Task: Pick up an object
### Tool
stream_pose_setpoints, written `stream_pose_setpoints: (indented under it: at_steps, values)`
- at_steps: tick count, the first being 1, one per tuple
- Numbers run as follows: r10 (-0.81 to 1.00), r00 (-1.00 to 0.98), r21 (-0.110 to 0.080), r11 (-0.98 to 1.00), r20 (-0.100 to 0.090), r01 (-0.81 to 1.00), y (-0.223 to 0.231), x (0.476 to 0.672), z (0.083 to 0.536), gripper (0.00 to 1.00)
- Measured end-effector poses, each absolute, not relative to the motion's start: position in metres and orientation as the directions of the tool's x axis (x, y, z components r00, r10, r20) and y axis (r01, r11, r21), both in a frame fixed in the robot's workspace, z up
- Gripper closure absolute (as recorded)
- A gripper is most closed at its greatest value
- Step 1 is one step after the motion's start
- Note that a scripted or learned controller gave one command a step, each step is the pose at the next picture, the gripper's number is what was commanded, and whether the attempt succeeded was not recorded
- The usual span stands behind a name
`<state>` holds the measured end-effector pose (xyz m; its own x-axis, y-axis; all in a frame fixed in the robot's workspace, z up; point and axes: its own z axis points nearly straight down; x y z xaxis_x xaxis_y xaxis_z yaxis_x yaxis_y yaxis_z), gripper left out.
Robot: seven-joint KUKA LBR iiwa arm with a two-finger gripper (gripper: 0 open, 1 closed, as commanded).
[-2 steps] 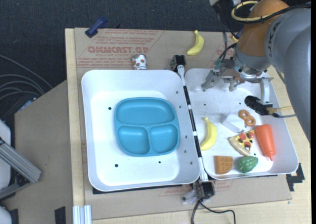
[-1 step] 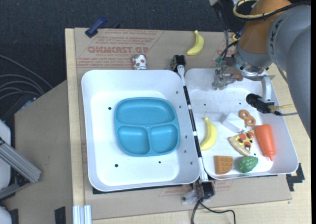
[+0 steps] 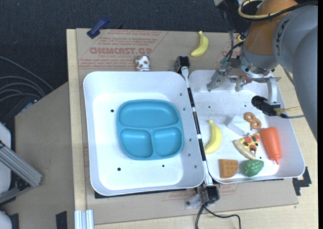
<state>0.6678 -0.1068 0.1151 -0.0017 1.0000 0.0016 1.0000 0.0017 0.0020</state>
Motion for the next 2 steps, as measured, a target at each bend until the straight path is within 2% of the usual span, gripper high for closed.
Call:
stream_pose_setpoints:
  at_steps: [1,2]
  values:
    - [1.0,-0.002,0.005,0.002,0.002,1.0,-0.1064,0.6685,0.1255,1.0]
    - [1.0,-0.002,0.004,0.002,0.002,1.0,-0.1064,0.6683,0.1252,0.0]
